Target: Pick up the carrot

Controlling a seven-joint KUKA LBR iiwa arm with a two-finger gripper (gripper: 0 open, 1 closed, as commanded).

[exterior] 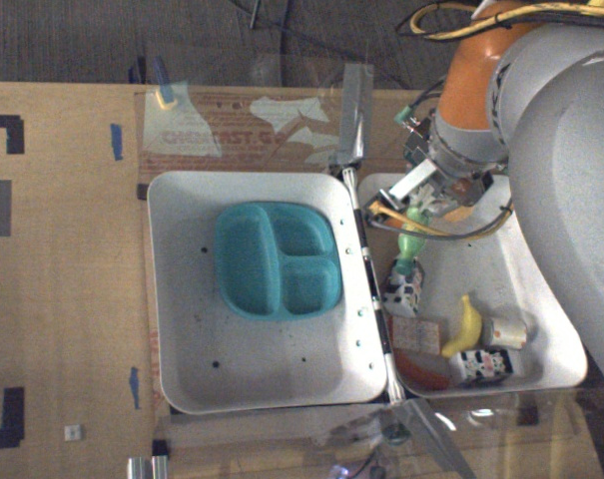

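The arm (541,138) reaches in from the right and puts the gripper (426,193) low over the back-left corner of the right bin (556,362). The carrot cannot be made out with certainty. A small orange patch (459,213) lies just beside the gripper and may be it, so the pose reads as an approach to that corner. Whether the gripper is released or clenched cannot be told. A green piece (409,247) lies directly below the gripper, near the bin's left wall.

The other items cluster toward the front of the right bin: a black-and-white toy (403,289), a banana (463,325), a pale cup (506,333) on its side, a black-and-white box (484,365) and a red piece (426,370). This probably leaves the back corner open for access.

The left bin (182,367) holds a teal divided plate (279,259), set apart from the pick area.

Both bins sit side by side on a tan bench (62,297) marked with blue tape (117,143) and black squares. Cables (262,8) lie on the dark floor behind.
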